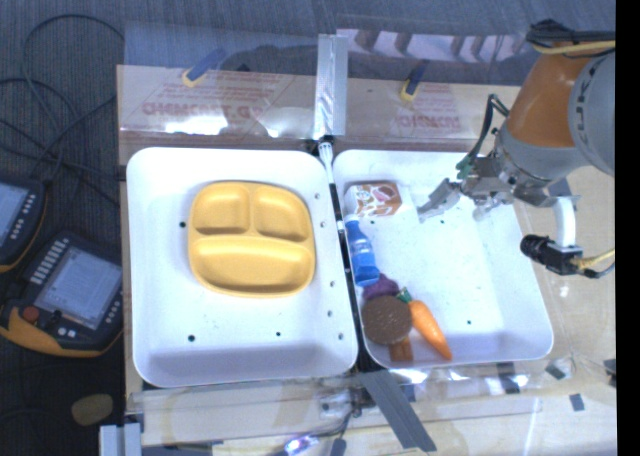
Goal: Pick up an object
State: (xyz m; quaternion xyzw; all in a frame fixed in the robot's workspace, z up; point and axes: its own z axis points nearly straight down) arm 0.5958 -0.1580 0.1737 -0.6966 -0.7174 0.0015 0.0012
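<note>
The tool [455,192] hangs over the far part of the right bin [500,284], and nothing sits between its fingers; whether they are spread or closed I cannot tell from this angle. Just to its left, against the bin's far-left corner, lies a small snack packet [376,199] with a brown and white print. Nearer the camera than the tool and to its left, along the bin's left wall, lies a blue bottle [360,254]. Beyond that, toward the near-left corner, a round brown cookie-like toy [386,319] rests touching a toy carrot [429,329]. Far to the tool's left, the left bin [160,344] holds a yellow divided plate [250,237].
</note>
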